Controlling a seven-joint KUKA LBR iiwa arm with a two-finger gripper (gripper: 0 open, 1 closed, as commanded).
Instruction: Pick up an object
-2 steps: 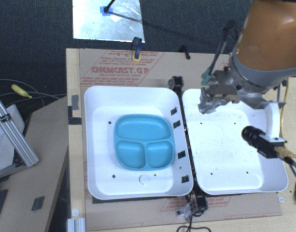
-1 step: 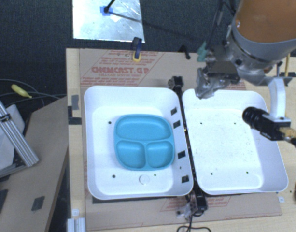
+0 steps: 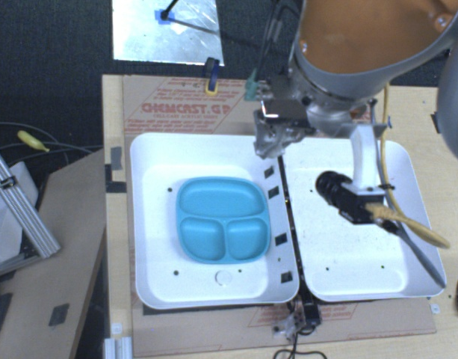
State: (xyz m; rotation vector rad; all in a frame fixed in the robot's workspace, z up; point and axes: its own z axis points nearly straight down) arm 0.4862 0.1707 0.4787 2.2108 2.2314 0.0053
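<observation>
Claw (image 3: pixel 276 139) is seen low over the far end of the rim shared by the left bin (image 3: pixel 150 200) and the right bin (image 3: pixel 341 268), hung from the arm (image 3: pixel 363 21), which hides much of it. Whether it is open or closed cannot be told from this slanted view, and nothing is seen gripped in it.

A blue plate (image 3: pixel 223 219) with three compartments is found lying flat near the middle of the left bin, apart from the walls. It is judged to be the task's thing, since no other loose object is clearly made out in either bin.

The claw is placed near the plate's far right corner but not over it, so the pick is judged not yet begun. A shift toward the left bin and a descent would be called for. Because the plate lies flat and shallow, only a raised rim or divider is likely to be caught, and a slip is thought quite possible.
</observation>
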